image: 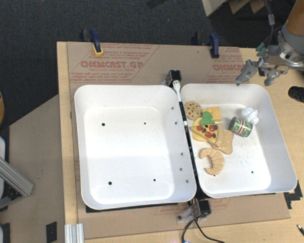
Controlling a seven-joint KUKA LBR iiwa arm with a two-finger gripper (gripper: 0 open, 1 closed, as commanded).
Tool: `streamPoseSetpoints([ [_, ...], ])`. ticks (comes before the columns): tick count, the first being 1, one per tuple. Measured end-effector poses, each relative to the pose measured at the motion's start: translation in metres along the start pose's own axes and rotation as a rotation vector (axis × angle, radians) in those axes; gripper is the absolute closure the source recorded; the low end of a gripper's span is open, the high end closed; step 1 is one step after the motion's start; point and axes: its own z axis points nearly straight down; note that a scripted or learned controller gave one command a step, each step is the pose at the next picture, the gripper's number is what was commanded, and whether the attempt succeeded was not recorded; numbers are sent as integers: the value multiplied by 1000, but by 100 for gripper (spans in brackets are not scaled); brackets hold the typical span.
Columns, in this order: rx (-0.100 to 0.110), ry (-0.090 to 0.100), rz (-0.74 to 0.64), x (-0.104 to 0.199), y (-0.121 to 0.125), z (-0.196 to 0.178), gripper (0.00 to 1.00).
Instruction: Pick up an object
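Objects in the right bin [273,130] numbered about six; the gripper [257,74], upper right of frame, was spread wide, gripping nothing.

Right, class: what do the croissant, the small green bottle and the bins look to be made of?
Croissant: probably moulded plastic toy food, with a uniform tan, smooth surface. Small green bottle: likely plastic, with a glossy green label and white cap. Bins: thin white plastic, judging by the smooth sheen and rounded moulded corners.
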Motion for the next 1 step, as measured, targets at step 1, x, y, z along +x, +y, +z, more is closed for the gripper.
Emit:
streamPoseSetpoints([
  [1,-5,-1,0,55,-54,141,0],
])
